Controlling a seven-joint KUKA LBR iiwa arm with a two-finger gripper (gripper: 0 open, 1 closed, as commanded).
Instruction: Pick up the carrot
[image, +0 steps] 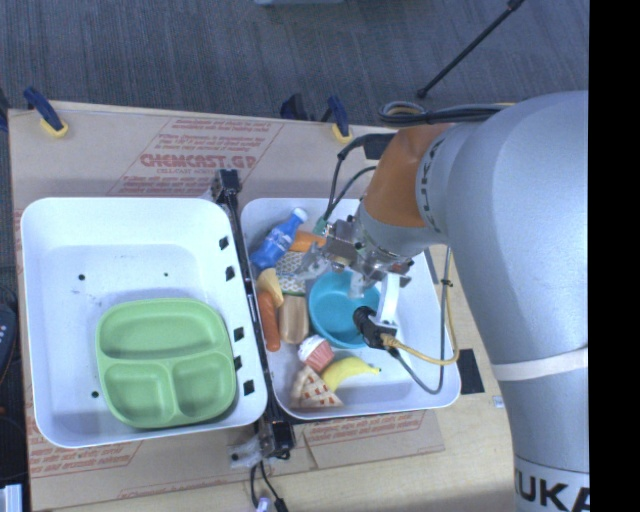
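Camera view: carrot (270, 322) lies lengthwise, seemingly near-vertical; end effector (338, 262) state unclear.

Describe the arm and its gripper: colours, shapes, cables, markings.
The arm is thick, rounded and pale grey, with an orange band above the wrist and dark "KU" lettering near its base. The gripper is a compact metallic grey block. Black cables loop beside the wrist; a yellow cable trails below.

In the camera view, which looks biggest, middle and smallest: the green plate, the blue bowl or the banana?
1. green plate, clearly the largest.
2. blue bowl, though the arm partly covers it.
3. banana, the smallest.
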